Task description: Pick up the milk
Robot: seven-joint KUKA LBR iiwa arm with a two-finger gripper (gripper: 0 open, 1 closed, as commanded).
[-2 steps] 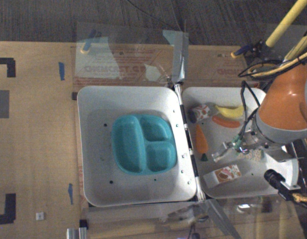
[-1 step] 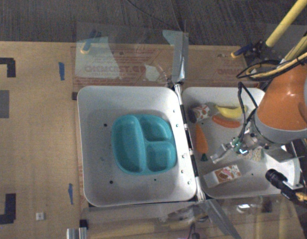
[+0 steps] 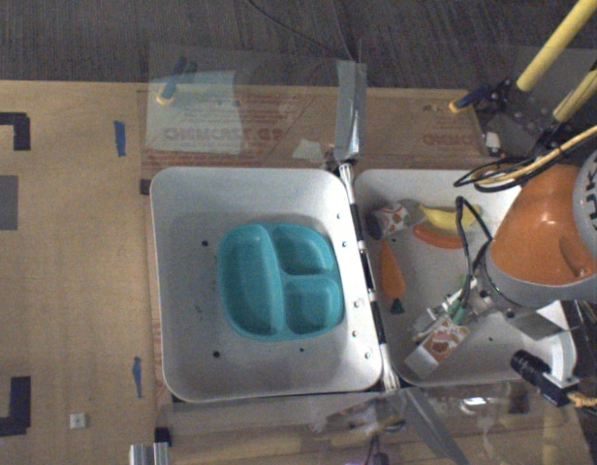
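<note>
The milk (image 3: 435,346) is a small white carton with a red and orange print. It lies tilted near the front left corner of the right bin (image 3: 422,281). My gripper (image 3: 451,315) hangs right over the carton's upper end, at or just above it. The orange band of the arm (image 3: 541,235) covers the right part of this bin. Whether the carton sits inside the gripper is hidden by the wrist.
An orange carrot (image 3: 392,271), a banana (image 3: 444,218), a red-orange piece (image 3: 440,237) and a small grey and red box (image 3: 390,219) lie in the right bin. The left bin (image 3: 182,260) holds a teal divided plate (image 3: 279,279). Cables (image 3: 478,177) hang near the arm.
</note>
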